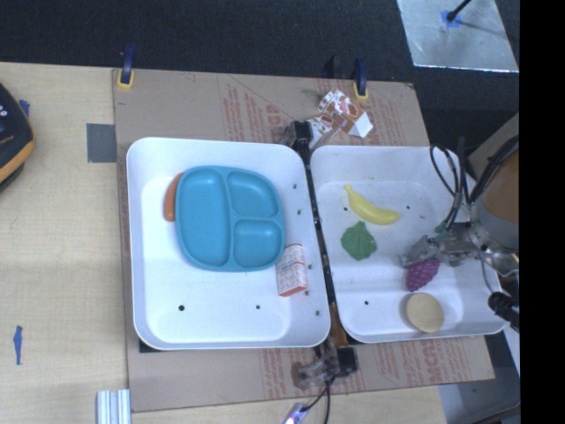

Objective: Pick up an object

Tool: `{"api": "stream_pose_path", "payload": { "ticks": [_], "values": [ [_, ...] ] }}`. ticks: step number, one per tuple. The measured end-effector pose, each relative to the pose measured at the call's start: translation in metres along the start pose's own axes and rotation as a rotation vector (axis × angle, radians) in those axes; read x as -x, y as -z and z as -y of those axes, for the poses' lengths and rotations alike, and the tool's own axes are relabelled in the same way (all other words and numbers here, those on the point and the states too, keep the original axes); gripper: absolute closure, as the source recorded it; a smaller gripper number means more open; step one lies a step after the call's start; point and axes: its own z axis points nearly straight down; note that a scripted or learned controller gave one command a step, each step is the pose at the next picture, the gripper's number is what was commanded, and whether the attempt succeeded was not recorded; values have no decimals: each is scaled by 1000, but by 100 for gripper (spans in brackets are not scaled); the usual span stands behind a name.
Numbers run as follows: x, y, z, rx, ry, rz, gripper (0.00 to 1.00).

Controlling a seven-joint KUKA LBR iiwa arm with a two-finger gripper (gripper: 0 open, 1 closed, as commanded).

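In the right bin (388, 329) lie a yellow banana (369, 207), a green leafy piece (358, 240), a purple bunch of grapes (422, 273) and a round tan bun (425, 312). My gripper (425, 251) reaches in from the right edge and sits just above the grapes, touching or nearly touching their top. Its grey fingers point left. The left bin (150, 316) holds a blue divided plate (229, 218), an orange item (169, 200) half hidden under the plate's left edge, and a small printed packet (292, 268).
Black cables (448, 177) loop over the right bin's far right corner. A crumpled wrapper (340, 115) lies on the cardboard behind the bins. A yellow and black device (12, 140) rests at the bench's left edge.
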Motion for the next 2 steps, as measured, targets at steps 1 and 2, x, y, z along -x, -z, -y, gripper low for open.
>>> {"api": "stream_pose_path", "payload": {
  "ticks": [1, 2],
  "values": [
    [1, 11, 0, -1, 5, 2, 100],
    [-113, 18, -49, 2, 2, 1, 100]
  ]
}}
